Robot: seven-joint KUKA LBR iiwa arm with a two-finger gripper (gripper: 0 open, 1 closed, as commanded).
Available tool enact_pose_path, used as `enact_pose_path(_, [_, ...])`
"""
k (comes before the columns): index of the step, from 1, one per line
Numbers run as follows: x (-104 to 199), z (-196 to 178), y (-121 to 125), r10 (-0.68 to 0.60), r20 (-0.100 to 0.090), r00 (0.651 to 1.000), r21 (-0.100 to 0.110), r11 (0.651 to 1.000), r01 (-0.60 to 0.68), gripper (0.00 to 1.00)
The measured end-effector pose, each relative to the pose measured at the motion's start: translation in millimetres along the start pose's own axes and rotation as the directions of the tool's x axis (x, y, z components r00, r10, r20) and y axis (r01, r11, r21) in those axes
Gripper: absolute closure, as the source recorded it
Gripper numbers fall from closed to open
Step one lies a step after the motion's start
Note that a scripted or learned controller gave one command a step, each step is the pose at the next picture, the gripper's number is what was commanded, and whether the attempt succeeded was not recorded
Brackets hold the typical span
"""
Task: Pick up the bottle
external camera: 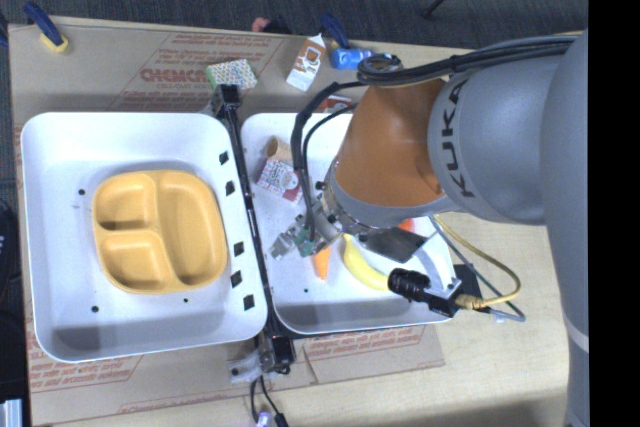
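The claw (306, 237) is low in the right bin (300, 317), near that bin's left wall, under the wide orange band of the arm (470, 155). Whether it is spread or pressed together I cannot tell (the wrist covers most of it, and the part that shows is small and dark). Something small and greenish shows at its tip, but I cannot tell what it is.

Just below the claw lies a small orange piece (320, 264), and beside that, to the right, a banana (362, 267). Above the claw lies a red and white packet (276, 177), and above this a brown thing (278, 151).

Where the bottle is I cannot tell; the arm covers much of the right bin.

The left bin (50, 215) holds a yellow tray (160, 230) with three parts. On the bench behind the bins lie a small carton (305, 64) and a green packet (232, 73).
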State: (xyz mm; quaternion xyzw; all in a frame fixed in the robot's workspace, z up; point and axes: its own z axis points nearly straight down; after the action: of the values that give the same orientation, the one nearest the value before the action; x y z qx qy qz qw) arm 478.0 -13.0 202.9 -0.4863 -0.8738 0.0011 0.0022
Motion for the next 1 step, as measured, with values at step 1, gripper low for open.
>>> enact_pose_path(1, [24.9,-24.7,13.7,0.142,0.002,0.990,-0.003,0.990,-0.142,1.00])
